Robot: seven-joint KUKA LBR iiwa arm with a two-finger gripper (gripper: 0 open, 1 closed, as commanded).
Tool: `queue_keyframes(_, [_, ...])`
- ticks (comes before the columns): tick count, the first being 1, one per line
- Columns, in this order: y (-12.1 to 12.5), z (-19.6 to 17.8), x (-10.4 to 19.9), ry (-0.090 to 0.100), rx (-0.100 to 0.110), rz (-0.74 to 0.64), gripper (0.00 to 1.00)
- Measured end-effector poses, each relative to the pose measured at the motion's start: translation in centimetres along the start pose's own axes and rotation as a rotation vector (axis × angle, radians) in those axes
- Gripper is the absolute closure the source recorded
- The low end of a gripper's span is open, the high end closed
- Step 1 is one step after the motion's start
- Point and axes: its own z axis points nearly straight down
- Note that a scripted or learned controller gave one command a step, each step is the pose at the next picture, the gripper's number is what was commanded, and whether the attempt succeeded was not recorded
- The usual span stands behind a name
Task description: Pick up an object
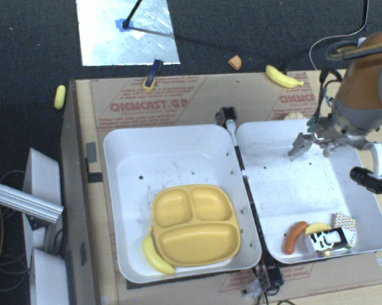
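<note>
Two white bins: left bin (115, 187), right bin (369, 197). One yellow divided tray (195, 224) in left bin. Two bananas: one (156, 255) touching tray, one (282, 77) beyond right bin. One sausage (294, 236) in right bin. One black-white box (329, 239) beside sausage.

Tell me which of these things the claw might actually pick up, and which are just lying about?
For the job, in the bins:
yellow divided plate
banana beside the plate
sausage
black-and-white box
claw, over the right bin

Lying about, outside the bins:
banana on the cardboard
small yellow piece
orange bit
blue-and-yellow clip
</note>
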Motion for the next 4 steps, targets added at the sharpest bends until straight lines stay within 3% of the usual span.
queue_keyframes(1, [0.1, -1.2, 0.0, -0.001, -0.005, -0.001, 1.0])
queue_keyframes(2, [-4.9, -5.5, 6.0, 0.002, -0.002, -0.002, 1.0])
queue_keyframes(3, [-3.0, -2.2, 10.4, 0.001, 0.001, -0.001, 1.0])
queue_keyframes(4, [-3.1, -2.9, 13.4, 0.001, -0.001, -0.002, 1.0])
